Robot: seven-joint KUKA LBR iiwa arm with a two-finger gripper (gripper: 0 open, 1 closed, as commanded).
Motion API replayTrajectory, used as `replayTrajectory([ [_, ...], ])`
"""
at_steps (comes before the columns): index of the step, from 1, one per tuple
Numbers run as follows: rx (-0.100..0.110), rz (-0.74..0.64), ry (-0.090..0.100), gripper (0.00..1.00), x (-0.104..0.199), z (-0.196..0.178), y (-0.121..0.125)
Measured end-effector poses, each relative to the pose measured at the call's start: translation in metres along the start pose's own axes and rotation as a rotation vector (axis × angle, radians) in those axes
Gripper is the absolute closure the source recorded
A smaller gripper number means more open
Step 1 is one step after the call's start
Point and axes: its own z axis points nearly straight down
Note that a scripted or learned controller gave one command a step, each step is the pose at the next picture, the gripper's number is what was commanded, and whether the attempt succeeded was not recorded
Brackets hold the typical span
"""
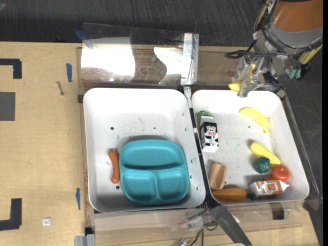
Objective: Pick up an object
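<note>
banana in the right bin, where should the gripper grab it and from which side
Likely the middle of the banana, coming straight down from above. It lies flat and alone on the right bin floor, its long axis slanting, so fingers can close across its narrow width.

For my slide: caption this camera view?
Gripper above right white bin of toy food; teal divided tray in left.

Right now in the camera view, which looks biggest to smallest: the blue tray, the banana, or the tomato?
1. Blue tray, by far the biggest.
2. Banana.
3. Tomato, the smallest.
</note>
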Motion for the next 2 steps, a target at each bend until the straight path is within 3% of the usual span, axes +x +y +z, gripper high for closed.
replayTrajectory([
  [1, -0.003, -0.052, 0.007, 1.0, 0.067, 0.017, 0.029],
  [2, -0.004, -0.176, 0.009, 1.0, 0.078, 0.012, 0.065],
])
